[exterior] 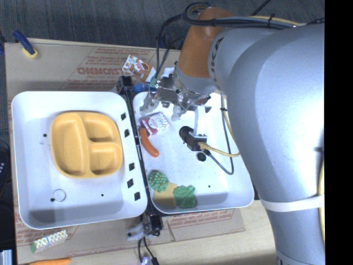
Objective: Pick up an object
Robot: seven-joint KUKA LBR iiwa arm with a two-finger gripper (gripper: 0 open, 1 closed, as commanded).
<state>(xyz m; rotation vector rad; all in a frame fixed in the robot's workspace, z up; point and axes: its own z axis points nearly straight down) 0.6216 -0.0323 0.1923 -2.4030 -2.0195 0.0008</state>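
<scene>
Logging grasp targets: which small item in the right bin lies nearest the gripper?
The small white-and-pink packet, right beside the gripper. The orange sausage-shaped toy lies beyond it, and the green pieces sit farther still.

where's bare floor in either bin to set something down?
Left bin: wide strip between the yellow divided tray and the near wall. Right bin: middle patch between the orange sausage and the green toys. Crowded: its far corner under the gripper, by the packet.
</scene>
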